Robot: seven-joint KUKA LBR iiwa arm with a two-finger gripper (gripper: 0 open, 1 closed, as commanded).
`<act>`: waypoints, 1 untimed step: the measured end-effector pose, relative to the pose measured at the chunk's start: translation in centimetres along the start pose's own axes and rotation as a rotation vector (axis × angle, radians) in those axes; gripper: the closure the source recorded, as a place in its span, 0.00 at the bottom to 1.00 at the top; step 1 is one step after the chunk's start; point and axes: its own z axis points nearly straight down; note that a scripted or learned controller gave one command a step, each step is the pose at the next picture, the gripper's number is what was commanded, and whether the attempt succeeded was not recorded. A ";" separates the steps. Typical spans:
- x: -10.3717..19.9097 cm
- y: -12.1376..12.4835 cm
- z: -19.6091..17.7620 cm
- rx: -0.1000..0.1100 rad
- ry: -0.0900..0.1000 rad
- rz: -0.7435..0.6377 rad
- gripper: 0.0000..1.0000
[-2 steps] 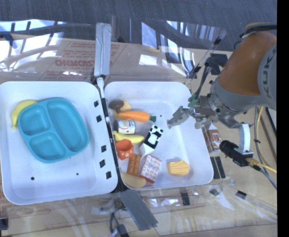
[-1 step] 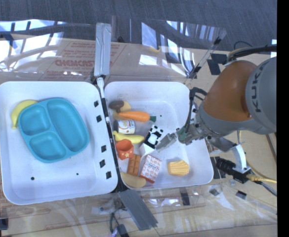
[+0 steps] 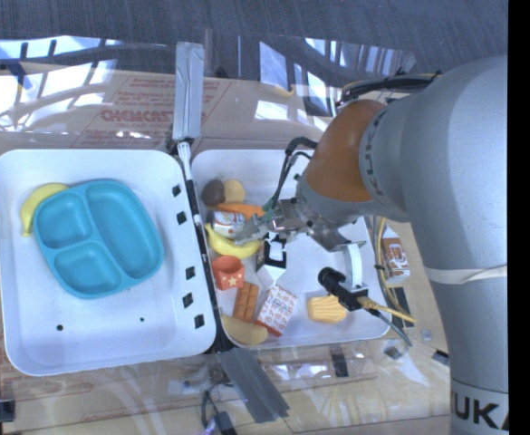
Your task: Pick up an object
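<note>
Orange band and grey arm [image 3: 373, 166] covered much of the right bin [image 3: 246, 161], so the jaws [image 3: 266, 229] were hard to read, can't tell their state. They sat over a banana [image 3: 221, 243] amid clutter. Blue tray [image 3: 97, 236] half-hid another banana [image 3: 36, 202] in the left bin [image 3: 29, 333].

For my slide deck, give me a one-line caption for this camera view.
KUKA arm's gripper reaches among cluttered toys in the right bin, beside a blue divided plate in the left bin.

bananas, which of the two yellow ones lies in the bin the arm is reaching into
The banana in the right bin, lying among the small items beside the orange cup. The other banana lies in the left bin, tucked against the blue divided plate.
</note>
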 end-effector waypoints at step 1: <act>1.5 4.2 1.1 0.024 0.006 -0.044 0.00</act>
